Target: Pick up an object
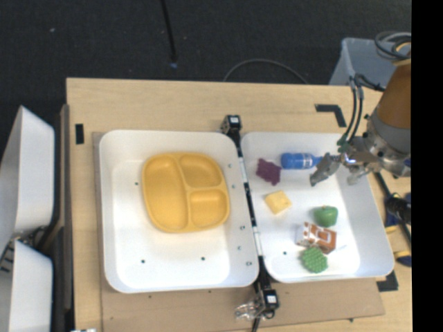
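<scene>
1. Worktop [173, 106]: two white bins side by side. Left bin [118, 254] carries a yellow divided plate [185, 191].
2. Right bin [360, 251] contents: blue bottle [299, 160] nr far edge; purple block [268, 171] nr far-left corner; yellow block [277, 202] by left wall; green round obj [325, 216] mid; orange/white item [318, 237] and green textured ball [313, 260] nr front edge.
3. Arm enters at right edge. Gripper [337, 171] sits over the right bin, just right of the bottle. Jaws spread apart, nothing between them.

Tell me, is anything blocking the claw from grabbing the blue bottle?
Nothing visible blocks it. The claw hangs just right of the blue bottle, with bare white bin floor between them. The purple block sits on the bottle's far side.
</scene>
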Robot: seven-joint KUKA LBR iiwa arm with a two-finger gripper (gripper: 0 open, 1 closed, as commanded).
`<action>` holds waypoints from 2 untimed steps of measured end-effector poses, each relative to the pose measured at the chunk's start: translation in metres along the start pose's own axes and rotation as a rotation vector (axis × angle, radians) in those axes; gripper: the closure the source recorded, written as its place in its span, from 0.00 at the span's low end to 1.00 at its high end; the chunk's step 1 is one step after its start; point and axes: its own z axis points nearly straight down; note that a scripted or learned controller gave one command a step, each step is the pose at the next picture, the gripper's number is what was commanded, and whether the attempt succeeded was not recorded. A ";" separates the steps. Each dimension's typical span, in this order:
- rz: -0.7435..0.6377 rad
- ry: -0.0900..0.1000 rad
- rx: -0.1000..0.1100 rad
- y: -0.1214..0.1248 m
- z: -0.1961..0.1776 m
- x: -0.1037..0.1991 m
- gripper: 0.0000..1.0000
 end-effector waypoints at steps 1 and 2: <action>-0.002 -0.002 -0.011 0.002 -0.006 0.000 0.00; 0.000 -0.002 -0.007 -0.006 0.045 -0.007 0.00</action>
